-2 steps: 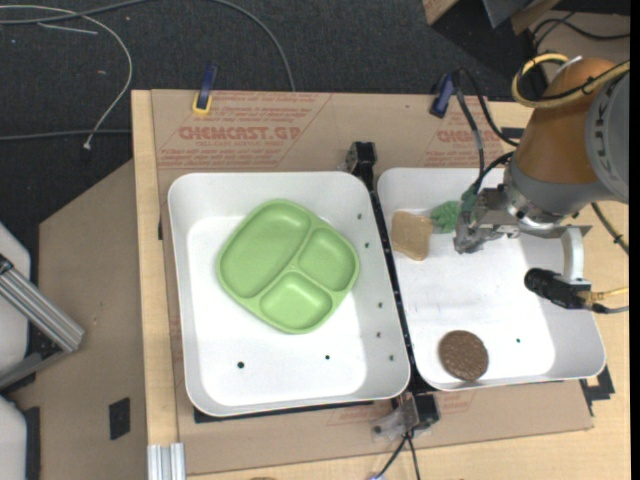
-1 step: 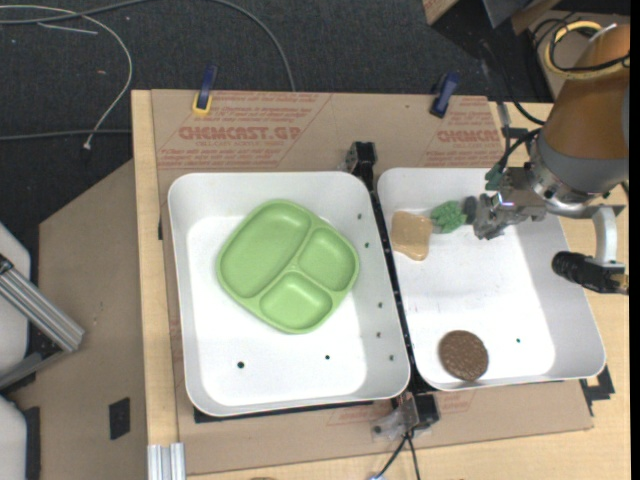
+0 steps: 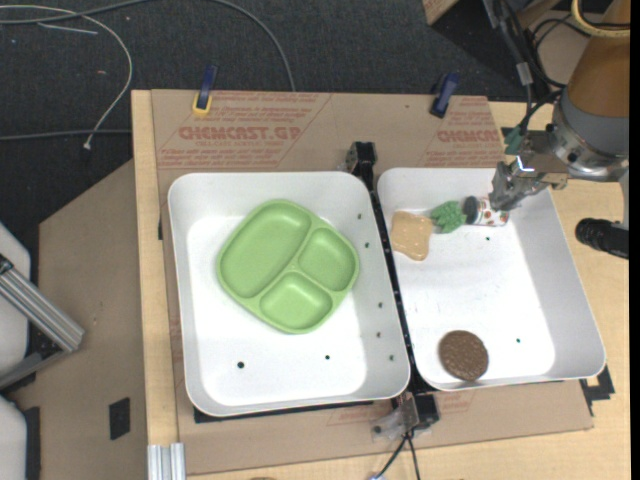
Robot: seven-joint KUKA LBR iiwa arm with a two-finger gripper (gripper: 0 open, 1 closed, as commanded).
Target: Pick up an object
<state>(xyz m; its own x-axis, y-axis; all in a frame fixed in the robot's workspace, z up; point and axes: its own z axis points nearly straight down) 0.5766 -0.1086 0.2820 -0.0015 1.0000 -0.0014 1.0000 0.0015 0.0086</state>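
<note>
My gripper (image 3: pixel 503 196) hangs low over the far part of the right bin (image 3: pixel 560 268), reaching in from that bin's right side, with my grey wrist and the orange band above it rising toward the upper right. Whether my fingers are spread or closed I cannot tell; they are small and blurred against the white floor. Just beside the fingertips, on the side toward the left bin, lies a small green toy (image 3: pixel 450 214), with a little white and red bit at its end nearest me; it looks to be touching or nearly touching the tips, but I cannot tell whether it sits between them. Next along from the green toy, close to the right bin's left wall, rests a tan piece (image 3: pixel 411 236) shaped like a slice of bread, lying flat. Well apart from these, near the right bin's near edge, lies a round brown disc (image 3: pixel 464 355), like a cookie. The left bin (image 3: pixel 200 368), pressed side by side against the right bin, holds a green divided plate (image 3: pixel 288 265) with three compartments, lying flat about its middle. Both bins sit on a cardboard sheet (image 3: pixel 320 118) with red lettering.
</note>
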